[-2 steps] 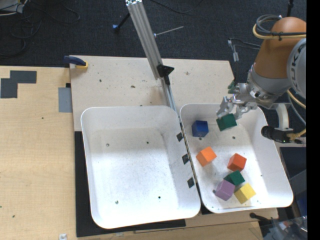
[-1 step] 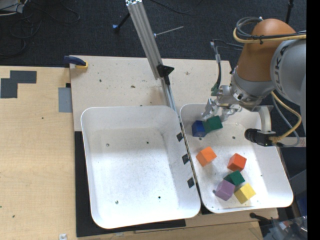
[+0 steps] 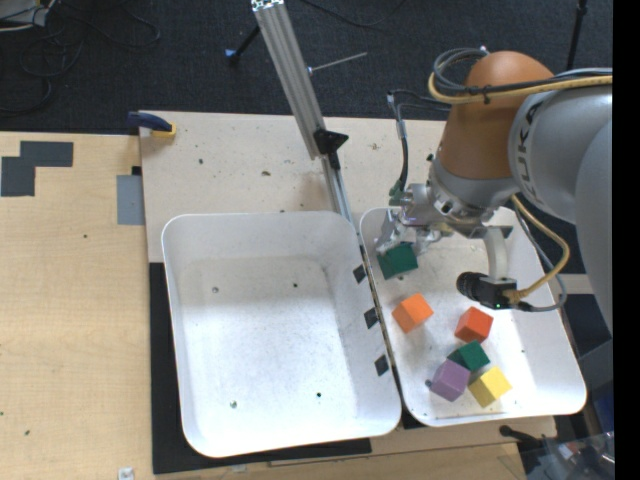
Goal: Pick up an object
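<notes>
Jaws clamped on green block (image 3: 398, 260), gripper (image 3: 399, 246) over right bin (image 3: 560, 393) near its left wall, orange block (image 3: 412, 312) just below.

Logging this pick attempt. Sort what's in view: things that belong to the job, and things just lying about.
Job:
end effector
green block just under it
orange block
red block
dark green block
purple block
yellow block
right bin

Lying about:
left bin
aluminium rail
blue clamp
</notes>
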Available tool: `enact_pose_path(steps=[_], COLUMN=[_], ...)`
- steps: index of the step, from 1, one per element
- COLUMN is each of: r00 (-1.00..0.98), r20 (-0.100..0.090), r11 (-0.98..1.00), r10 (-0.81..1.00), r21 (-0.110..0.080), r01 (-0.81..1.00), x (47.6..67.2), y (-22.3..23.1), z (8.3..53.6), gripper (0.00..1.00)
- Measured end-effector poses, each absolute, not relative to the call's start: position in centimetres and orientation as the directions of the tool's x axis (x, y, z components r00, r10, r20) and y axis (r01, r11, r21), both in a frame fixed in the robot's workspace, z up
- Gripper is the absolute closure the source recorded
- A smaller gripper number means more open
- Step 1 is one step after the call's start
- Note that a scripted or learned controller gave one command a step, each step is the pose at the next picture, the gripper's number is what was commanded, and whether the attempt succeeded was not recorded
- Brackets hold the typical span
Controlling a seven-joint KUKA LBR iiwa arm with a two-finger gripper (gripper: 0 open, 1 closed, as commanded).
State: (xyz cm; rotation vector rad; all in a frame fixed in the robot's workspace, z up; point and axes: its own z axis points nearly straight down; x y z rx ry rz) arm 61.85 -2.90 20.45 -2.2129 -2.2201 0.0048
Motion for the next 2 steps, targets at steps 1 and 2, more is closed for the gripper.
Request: enact_pose_path(steps=[1,2], r00=[-0.004,-0.005], r20=[0.003,0.002], r11=[0.004,0.005], r10=[1.0,1.0], r21=[-0.005,-0.004], r01=[1.0,1.0], x=[60.8,59.8], y=[2.1,7.6], z=[21.9,23.0], gripper=[1.0,1.0])
